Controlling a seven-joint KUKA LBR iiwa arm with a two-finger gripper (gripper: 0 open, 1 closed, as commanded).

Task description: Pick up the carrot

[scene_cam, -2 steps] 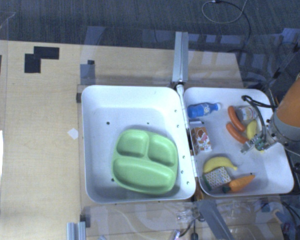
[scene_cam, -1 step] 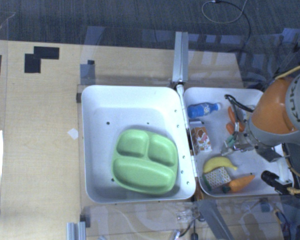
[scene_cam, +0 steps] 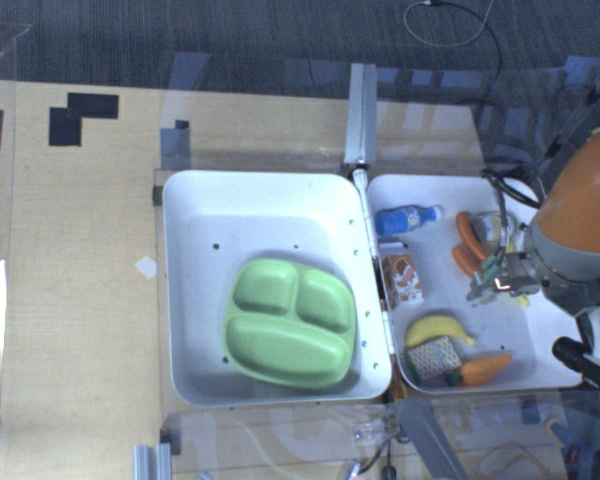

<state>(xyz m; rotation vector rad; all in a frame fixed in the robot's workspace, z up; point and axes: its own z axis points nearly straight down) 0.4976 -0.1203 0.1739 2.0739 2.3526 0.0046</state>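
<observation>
- A pale wood bench [scene_cam: 70, 298] under dark carpet bears two white bins side by side.
- The left bin [scene_cam: 190, 208] holds a green tray [scene_cam: 290, 320].
- The right bin [scene_cam: 425, 190] holds a bottle [scene_cam: 405, 218], a packet [scene_cam: 404, 278], a banana [scene_cam: 435, 330] and, near its front edge, the carrot [scene_cam: 483, 368].
- The gripper [scene_cam: 500, 280] hovers above and apart from the carrot; I cannot tell its opening, and nothing shows in its grasp.
- The pick looks not yet done: reaching, closing and lifting remain.

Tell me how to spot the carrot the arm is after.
Look in the right-hand shallow white bin, along its near edge. The orange carrot with a green stalk end lies there, against a speckled sponge block beneath a yellow banana. Unlike the two orange sausage-like pieces farther back, it tapers.
</observation>
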